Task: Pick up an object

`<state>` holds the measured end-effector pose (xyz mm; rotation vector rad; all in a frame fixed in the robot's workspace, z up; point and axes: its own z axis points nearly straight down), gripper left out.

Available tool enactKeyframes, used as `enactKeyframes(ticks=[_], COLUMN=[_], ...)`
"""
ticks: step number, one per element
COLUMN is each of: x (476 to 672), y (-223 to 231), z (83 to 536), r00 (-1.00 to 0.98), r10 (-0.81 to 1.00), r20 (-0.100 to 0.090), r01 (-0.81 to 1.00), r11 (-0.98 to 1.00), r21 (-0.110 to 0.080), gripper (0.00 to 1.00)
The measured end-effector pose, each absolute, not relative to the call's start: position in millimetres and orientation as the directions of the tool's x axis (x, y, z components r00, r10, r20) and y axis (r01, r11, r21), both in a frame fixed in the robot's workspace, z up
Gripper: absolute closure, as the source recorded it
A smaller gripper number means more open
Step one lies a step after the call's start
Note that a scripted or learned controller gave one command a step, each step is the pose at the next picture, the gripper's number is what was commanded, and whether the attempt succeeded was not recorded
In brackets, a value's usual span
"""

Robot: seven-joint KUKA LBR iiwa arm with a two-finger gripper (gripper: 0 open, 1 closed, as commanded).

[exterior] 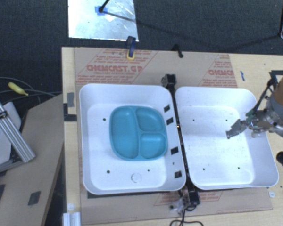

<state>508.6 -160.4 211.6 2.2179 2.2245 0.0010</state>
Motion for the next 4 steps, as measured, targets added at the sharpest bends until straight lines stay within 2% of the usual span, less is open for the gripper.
enactKeyframes(ticks=[1, 2, 3, 4], x=[482.5, 560.9, 564.3, 534.8], y=[-209.1, -148.2, -166.9, -208.9], z=[99.3, 84.0, 85.1, 84.3], r00=[0.005, -0.012, -0.001, 0.003], r10=[1.000, 1.000, 1.000, 1.000], r20=[0.001, 0.002, -0.001, 0.000], r01=[1.000, 1.000, 1.000, 1.000], r11=[-0.005, 0.012, 0.001, -0.003], r21=[-0.009, 0.006, 0.004, 0.000], gripper=[0.00, 0.00, 0.00, 0.00])
